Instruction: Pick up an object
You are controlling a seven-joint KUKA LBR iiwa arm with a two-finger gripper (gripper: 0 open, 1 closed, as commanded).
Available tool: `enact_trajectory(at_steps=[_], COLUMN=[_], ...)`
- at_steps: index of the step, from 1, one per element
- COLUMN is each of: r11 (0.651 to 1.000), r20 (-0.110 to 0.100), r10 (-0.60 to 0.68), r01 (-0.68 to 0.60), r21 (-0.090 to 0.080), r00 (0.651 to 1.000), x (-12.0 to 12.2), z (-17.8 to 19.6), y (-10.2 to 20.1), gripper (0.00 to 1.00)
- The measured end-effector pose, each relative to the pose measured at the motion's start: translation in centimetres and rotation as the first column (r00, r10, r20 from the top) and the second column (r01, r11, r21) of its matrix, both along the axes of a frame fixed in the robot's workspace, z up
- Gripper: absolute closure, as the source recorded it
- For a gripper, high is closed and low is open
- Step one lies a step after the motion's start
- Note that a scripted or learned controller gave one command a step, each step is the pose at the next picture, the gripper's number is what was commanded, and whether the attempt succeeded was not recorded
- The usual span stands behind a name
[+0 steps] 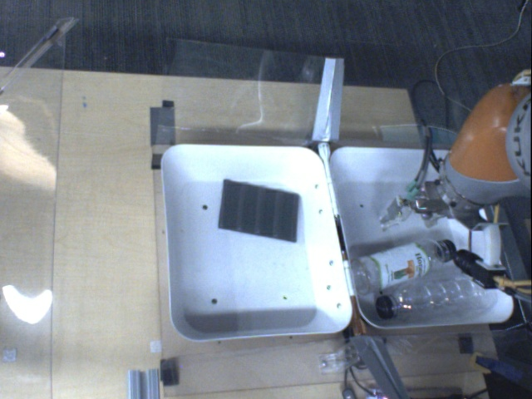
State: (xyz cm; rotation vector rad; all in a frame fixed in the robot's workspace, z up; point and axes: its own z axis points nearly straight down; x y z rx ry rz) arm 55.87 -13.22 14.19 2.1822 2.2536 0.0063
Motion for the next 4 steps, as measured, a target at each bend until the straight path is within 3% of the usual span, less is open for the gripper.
enact_trajectory(at_steps=[1,2,3,4], r11=[0.996,0.996,0.996,0.96], r20=[0.011,0.024,0.025,0.012], r10=[0.09,0.093,0.092,0.279], r01=[-0.089,-0.092,-0.092,-0.279], r21=[-0.004,-0.009,-0.009,-0.006], r00=[0.996,0.995,0.995,0.96], x=[-5.2,-4.7,-4.7,-4.4], z=[-5.2,-3.8,-3.8,-5.1], y=[-3.3,-3.2,-3.3,4.1], gripper=[0.0,1.0,0.0,0.0])
